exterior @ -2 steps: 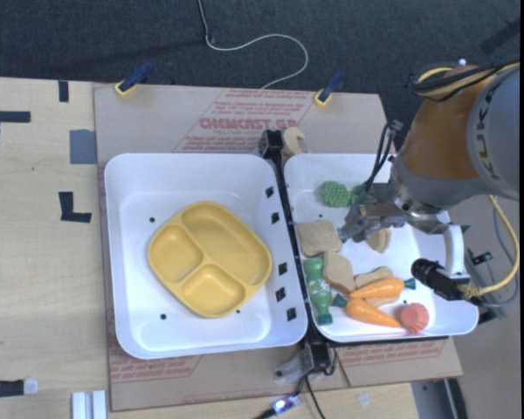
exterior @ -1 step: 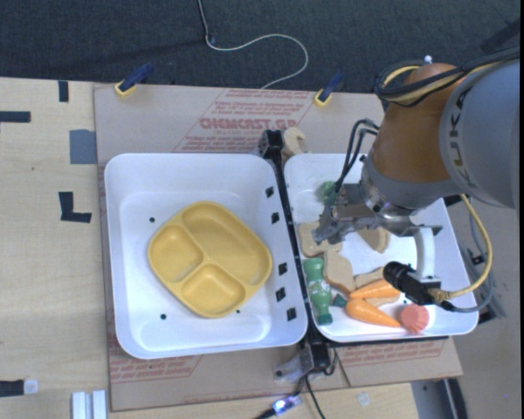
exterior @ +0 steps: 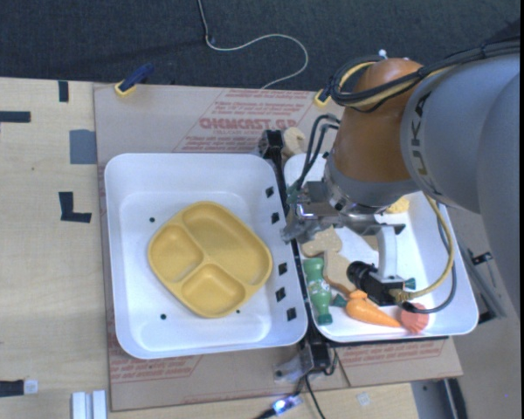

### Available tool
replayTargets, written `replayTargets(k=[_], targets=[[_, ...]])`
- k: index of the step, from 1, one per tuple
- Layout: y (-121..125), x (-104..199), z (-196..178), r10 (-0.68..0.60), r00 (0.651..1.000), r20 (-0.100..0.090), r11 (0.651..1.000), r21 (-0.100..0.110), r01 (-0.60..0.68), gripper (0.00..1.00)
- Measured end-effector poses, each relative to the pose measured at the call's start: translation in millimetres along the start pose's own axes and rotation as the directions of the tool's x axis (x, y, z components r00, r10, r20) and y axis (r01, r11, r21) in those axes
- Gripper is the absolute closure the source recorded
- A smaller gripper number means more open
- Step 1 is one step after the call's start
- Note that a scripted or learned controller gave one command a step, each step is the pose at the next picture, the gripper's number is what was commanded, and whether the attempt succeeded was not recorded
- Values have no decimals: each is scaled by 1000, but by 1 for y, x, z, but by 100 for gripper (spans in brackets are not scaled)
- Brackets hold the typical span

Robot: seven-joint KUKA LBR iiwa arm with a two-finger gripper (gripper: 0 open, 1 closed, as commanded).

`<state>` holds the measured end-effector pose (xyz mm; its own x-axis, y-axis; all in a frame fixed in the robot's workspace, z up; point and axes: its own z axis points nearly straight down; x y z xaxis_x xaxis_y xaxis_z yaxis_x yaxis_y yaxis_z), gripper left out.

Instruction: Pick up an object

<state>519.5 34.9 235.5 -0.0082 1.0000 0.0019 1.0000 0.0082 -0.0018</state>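
Camera view: the claw [exterior: 336, 225] is lowered into the right bin [exterior: 450, 326] — its state cannot be told — with the carrot [exterior: 371, 311] lying nearer the camera, its long axis crosswise.

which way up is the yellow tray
Right way up: the yellow tray lies flat in the left bin, its three compartments facing the camera.

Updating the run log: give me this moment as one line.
arm: over right bin | gripper: low at its left edge, grip unclear | right bin: carrot, green item | left bin: yellow tray
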Motion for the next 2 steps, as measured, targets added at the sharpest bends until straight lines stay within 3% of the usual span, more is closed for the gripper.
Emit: replayTargets(k=[1, 2], targets=[[-6, 46, 4, 2, 1000, 1, 1000, 2, -2, 100], [-6, 54, 3, 5, 1000, 2, 1000, 1, -5, 100]])
